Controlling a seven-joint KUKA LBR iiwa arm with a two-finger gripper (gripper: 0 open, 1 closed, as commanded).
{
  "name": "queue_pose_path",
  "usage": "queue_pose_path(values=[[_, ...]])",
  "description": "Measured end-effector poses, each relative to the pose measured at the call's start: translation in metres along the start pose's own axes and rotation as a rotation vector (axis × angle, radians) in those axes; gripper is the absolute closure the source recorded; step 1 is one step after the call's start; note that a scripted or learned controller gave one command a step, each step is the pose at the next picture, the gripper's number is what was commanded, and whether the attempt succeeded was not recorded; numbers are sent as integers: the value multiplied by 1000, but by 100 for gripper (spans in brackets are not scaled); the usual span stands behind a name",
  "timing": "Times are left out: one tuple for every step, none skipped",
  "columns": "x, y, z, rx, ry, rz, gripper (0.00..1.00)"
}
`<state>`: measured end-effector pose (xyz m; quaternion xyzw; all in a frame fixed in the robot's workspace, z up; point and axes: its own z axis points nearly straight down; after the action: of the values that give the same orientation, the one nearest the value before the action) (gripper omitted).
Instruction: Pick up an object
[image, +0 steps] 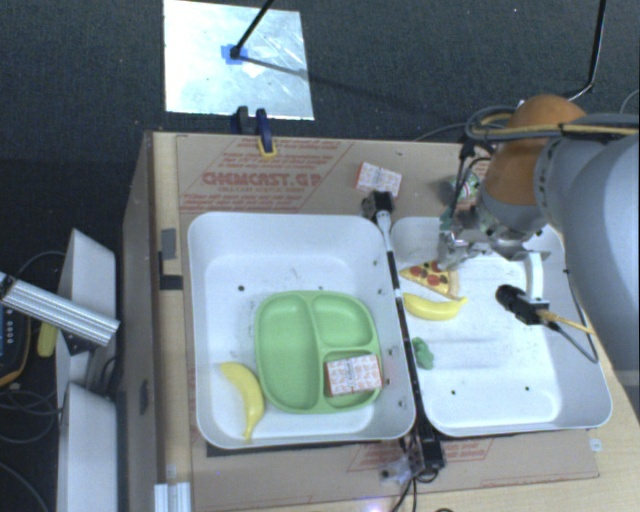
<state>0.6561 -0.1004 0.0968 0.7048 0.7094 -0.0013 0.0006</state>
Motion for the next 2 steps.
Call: queue_pose_path(values=[[-60,-31,-44,-5,-1,6,100],[11,-28,2,-4,3,2,100]])
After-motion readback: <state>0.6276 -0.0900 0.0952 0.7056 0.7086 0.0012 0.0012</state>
